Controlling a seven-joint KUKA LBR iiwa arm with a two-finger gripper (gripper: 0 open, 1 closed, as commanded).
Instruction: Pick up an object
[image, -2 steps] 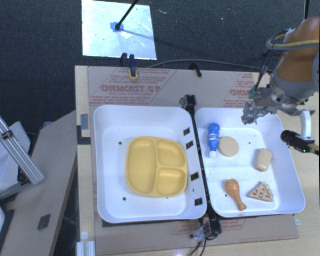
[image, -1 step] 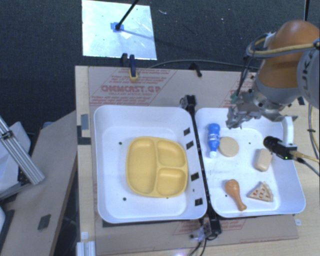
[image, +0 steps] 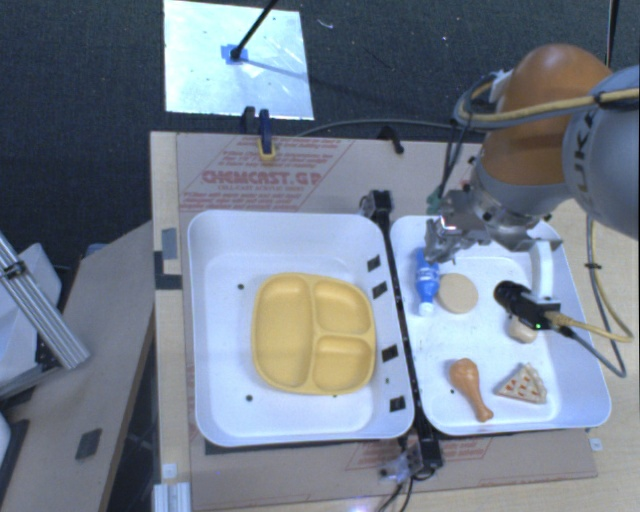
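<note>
Camera view, blue bottle (image: 427, 281) lengthwise front-to-back, hand (image: 441, 240) at far end

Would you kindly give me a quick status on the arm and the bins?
Gripper low over right bin, above blue bottle; nothing seen held. Round cookie, drumstick, pizza slice nearby. Yellow tray in left bin.

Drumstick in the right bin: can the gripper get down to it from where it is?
Probably yes. The drumstick lies alone on the bin floor, apart from the pizza slice beside it, with nothing over it; the gripper hovers by the blue bottle.
</note>
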